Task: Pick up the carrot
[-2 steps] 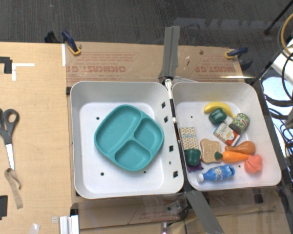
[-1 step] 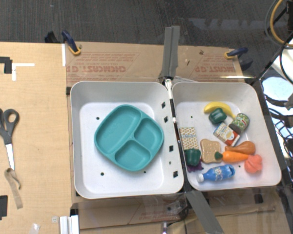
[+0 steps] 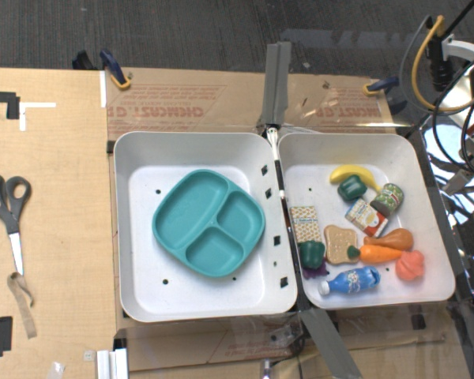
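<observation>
Across the bench, two white bins sit side by side. On the left, the left bin (image 3: pixel 134 290) holds a teal divided plate (image 3: pixel 209 223). Beside it, the right bin (image 3: pixel 426 204) is crowded with toy food: a blue bottle (image 3: pixel 350 281), a banana (image 3: pixel 352 173), a slice of toast (image 3: pixel 340 243), a small carton (image 3: pixel 365 215) and a can (image 3: pixel 388 198). Among these, the carrot (image 3: pixel 387 246) lies on its side near that bin's front right, touching the toast and just above a peach-coloured fruit (image 3: pixel 410 266). Judging by this, the pick has not begun: the carrot rests untouched, so approach, grasp and lift all remain.
</observation>
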`<state>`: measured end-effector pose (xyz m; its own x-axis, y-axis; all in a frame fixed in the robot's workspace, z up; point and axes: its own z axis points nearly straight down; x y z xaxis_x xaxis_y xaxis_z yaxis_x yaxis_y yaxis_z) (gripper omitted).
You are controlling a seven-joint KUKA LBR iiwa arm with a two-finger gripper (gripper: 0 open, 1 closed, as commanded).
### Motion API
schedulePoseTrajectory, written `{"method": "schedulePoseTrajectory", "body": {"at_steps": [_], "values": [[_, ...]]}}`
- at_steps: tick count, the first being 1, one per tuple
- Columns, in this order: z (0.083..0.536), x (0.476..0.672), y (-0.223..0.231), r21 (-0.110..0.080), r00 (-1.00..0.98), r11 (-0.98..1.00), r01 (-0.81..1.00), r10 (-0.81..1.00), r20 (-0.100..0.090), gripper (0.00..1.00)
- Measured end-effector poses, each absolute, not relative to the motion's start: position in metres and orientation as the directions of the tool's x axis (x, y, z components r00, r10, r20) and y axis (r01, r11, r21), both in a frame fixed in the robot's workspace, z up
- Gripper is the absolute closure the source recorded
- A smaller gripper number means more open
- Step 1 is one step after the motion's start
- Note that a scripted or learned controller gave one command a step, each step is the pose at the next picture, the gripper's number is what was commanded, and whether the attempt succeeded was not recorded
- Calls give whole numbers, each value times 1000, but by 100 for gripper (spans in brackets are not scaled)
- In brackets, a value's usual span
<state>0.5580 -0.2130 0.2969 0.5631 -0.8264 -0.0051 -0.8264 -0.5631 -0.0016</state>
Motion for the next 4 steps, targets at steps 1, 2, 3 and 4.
{"method": "schedulePoseTrajectory", "body": {"at_steps": [1, 2, 3, 4], "values": [[333, 617, -207, -4, 803, -803, -596, -596, 1, 100], [319, 660, -219, -5, 939, -939, -343, -343, 3, 100], [342, 588, -220, -5, 970, -970, -244, -244, 1, 100], [271, 554, -219, -6, 981, -981, -196, -196, -1, 100]]}}
